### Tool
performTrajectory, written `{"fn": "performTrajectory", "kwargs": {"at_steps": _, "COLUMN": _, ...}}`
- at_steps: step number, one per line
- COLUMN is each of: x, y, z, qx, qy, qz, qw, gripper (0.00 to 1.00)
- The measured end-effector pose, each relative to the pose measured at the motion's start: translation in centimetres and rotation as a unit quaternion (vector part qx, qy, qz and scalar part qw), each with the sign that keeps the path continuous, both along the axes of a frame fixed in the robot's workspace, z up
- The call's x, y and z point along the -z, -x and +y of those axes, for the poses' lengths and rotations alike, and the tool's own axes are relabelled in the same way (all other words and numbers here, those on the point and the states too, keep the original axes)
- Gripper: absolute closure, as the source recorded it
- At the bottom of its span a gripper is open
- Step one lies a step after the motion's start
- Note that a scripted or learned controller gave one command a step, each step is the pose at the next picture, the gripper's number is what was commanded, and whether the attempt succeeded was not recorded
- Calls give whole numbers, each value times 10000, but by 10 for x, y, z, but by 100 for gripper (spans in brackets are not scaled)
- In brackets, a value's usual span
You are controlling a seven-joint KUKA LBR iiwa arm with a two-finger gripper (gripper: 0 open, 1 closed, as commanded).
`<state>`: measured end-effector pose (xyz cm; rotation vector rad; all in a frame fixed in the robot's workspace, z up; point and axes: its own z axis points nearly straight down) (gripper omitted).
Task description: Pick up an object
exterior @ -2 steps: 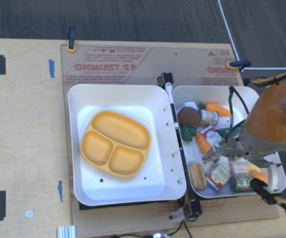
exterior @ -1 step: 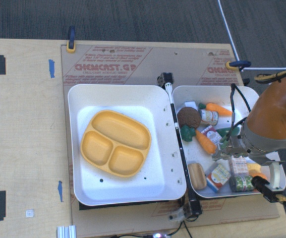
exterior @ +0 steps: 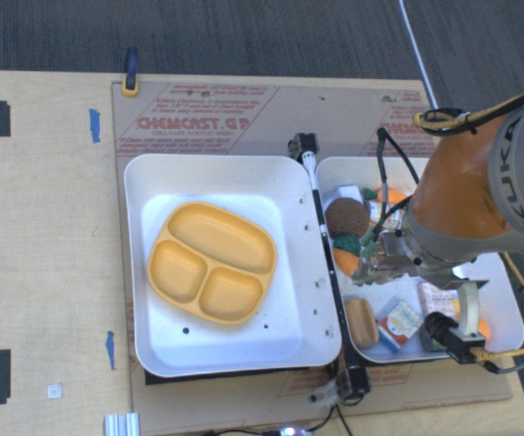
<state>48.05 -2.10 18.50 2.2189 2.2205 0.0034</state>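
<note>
In the right-hand shallow white bin (exterior: 513,332), a tan oblong bread-shaped piece (exterior: 360,322) lies at seven o'clock, just beside a small blue, white and red packet (exterior: 399,321). The gripper (exterior: 377,263) hangs low near the bin's centre; whether it is open or closed cannot be told. An orange rounded piece (exterior: 344,262) sits at its nine o'clock, a brown fuzzy ball (exterior: 346,216) at eleven. The left white bin (exterior: 143,316) holds a yellow three-compartment plastic plate (exterior: 212,262).
</note>
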Motion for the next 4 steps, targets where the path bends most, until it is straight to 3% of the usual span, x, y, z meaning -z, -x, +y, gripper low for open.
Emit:
{"fn": "performTrajectory", "kwargs": {"at_steps": 1, "x": 0, "y": 0, "z": 0, "qx": 2, "qy": 1, "qz": 3, "qw": 10000, "gripper": 0}}
{"fn": "performTrajectory", "kwargs": {"at_steps": 4, "x": 0, "y": 0, "z": 0, "qx": 2, "qy": 0, "qz": 3, "qw": 10000, "gripper": 0}}
